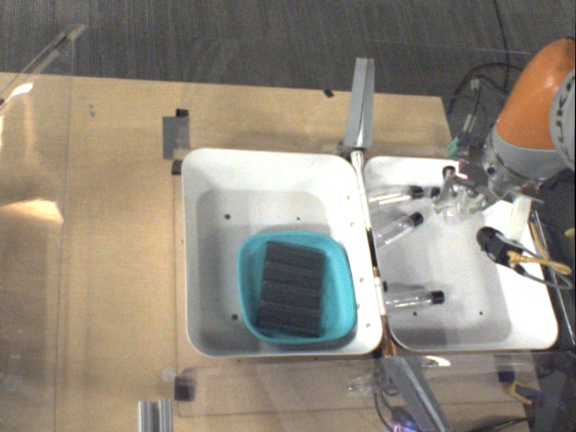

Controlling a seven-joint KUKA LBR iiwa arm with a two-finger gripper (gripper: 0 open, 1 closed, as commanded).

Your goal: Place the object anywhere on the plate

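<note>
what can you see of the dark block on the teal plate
The dark block is charcoal grey, roughly rectangular, with crosswise ridges that make it look like foam or soft rubber. It lies flat inside the teal plate, long side running front to back and tilted slightly. It covers most of the plate's floor. The plate sits in the left bin, toward its front. Only the plate touches the block.
</note>
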